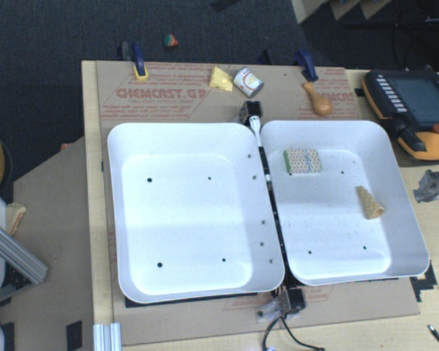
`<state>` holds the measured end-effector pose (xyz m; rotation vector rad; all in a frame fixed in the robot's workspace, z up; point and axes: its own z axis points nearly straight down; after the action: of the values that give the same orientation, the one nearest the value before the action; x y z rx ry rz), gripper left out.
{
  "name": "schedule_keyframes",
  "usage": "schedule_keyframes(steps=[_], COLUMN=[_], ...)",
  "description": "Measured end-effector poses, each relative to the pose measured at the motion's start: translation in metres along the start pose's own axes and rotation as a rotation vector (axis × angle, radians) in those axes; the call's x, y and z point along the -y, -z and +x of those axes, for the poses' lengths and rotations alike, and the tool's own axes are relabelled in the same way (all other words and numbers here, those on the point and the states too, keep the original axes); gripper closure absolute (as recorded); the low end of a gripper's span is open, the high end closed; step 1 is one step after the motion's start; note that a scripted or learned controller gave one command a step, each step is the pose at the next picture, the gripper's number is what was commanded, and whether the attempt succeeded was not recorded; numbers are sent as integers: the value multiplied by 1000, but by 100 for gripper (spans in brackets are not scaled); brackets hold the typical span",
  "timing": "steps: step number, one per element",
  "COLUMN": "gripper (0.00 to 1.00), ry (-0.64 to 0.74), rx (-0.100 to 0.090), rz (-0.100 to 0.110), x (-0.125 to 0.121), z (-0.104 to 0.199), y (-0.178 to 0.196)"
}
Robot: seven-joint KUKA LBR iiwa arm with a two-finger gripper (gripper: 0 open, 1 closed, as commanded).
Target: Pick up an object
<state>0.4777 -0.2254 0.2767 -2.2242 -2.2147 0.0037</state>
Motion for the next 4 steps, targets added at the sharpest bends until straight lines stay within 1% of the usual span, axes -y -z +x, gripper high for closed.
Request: schedule_keyframes(steps=[1,3,4], gripper=[100,100,100], ry=[5,5,5], rx=[5,3,6], rz=[-11,-8,-12], x=[-2,-2,-2], z=[1,1,1], y=[47,62,72])
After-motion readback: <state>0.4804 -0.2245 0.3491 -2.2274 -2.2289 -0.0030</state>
